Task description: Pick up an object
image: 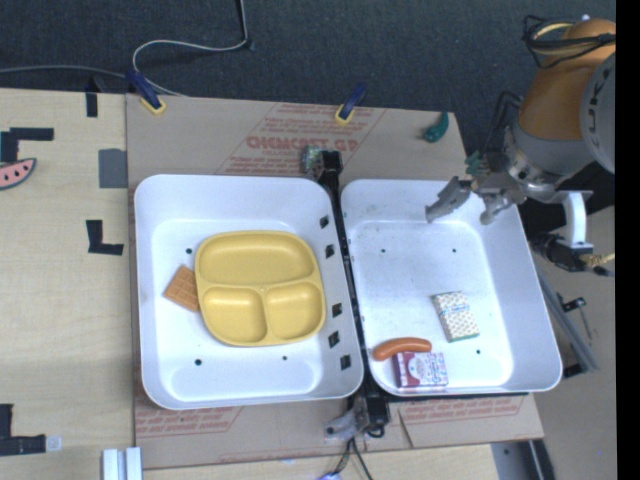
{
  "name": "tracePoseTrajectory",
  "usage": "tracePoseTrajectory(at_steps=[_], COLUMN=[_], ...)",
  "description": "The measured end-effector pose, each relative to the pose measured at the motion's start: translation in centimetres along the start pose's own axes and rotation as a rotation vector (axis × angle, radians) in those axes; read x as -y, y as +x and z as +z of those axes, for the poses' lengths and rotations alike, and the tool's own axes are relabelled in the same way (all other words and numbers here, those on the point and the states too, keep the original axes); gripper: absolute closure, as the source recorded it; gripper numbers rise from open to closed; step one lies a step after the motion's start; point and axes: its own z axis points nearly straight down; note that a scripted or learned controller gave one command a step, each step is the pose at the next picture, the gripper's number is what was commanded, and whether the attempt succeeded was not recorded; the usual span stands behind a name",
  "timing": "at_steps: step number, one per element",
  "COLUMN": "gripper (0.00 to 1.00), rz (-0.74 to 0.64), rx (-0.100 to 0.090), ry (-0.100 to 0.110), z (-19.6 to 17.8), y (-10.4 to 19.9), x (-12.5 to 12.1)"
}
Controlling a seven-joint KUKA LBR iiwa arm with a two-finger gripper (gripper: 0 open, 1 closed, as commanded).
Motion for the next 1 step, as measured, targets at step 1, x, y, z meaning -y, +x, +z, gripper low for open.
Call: tracePoseTrajectory(at_steps=[1], gripper=[0.0], rz=[0.0], rx=[0.001], ry=[-0.004], z=[12.59], y=[-0.6], x=[-1.4])
